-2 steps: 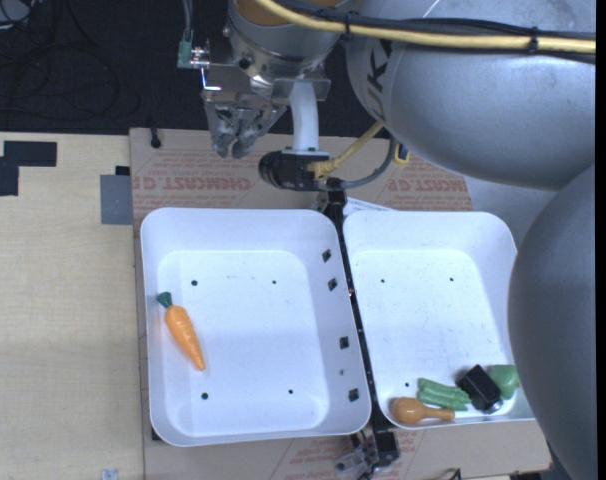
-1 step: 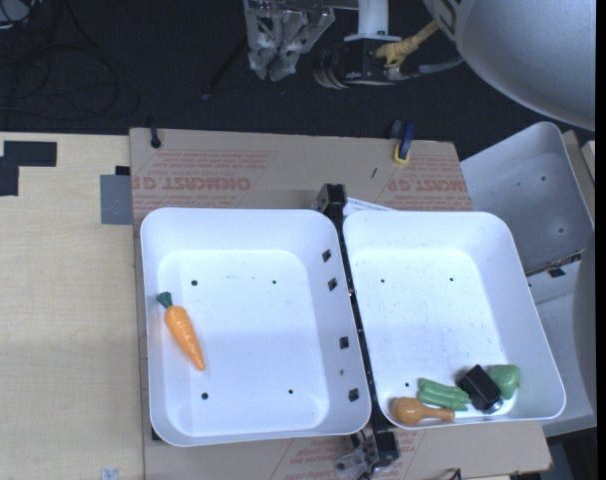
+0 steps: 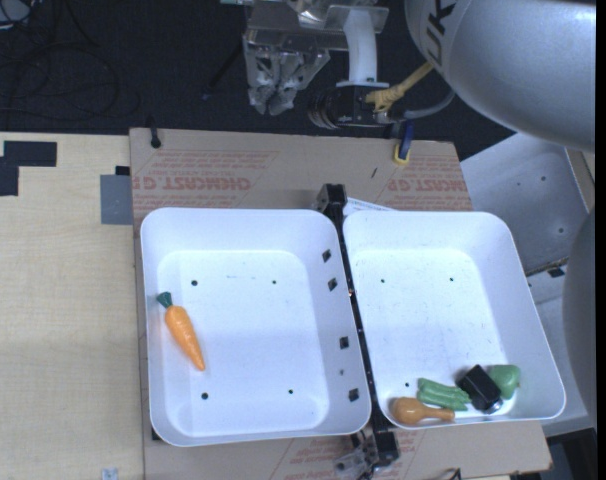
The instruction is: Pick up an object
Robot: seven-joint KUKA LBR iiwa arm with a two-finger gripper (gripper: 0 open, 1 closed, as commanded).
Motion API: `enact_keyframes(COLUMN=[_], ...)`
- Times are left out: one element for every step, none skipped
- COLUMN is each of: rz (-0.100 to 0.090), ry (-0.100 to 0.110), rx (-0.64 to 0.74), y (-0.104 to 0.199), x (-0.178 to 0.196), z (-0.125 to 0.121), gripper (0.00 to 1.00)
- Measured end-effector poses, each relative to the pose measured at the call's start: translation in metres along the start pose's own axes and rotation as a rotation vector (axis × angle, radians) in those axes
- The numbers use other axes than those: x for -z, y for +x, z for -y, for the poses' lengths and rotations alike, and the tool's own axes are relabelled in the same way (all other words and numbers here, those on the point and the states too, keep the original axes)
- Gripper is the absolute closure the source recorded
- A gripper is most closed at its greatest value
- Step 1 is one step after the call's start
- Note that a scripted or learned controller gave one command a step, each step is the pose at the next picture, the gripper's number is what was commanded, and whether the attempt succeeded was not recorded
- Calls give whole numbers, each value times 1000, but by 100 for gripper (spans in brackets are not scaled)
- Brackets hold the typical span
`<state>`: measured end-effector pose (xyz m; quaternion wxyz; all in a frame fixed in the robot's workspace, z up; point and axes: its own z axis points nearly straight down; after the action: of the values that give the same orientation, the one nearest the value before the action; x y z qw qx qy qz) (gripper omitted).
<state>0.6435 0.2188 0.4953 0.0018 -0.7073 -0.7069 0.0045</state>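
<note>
An orange carrot (image 3: 184, 335) with a green top lies by the left wall of the left bin (image 3: 233, 230). In the near right corner of the right bin (image 3: 433, 230) lie a green pod-shaped piece (image 3: 442, 394), a tan pear-shaped piece (image 3: 420, 411), a black block (image 3: 479, 387) and a green rounded piece (image 3: 505, 376). My gripper (image 3: 275, 96) hangs high above the far edge of the bench, beyond the left bin, with its fingers close together and nothing between them.
The two bins sit on a brown cardboard sheet (image 3: 283, 173) on a light wooden bench (image 3: 53, 298). A black clip strip (image 3: 345, 308) joins the bins. The grey arm (image 3: 503, 38) fills the upper right. Cables lie in the dark background.
</note>
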Motion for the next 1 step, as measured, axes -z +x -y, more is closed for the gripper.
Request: enact_keyframes(rz=[-3], ry=[-6], rx=[3], y=[25], x=[11], z=[0], gripper=[100])
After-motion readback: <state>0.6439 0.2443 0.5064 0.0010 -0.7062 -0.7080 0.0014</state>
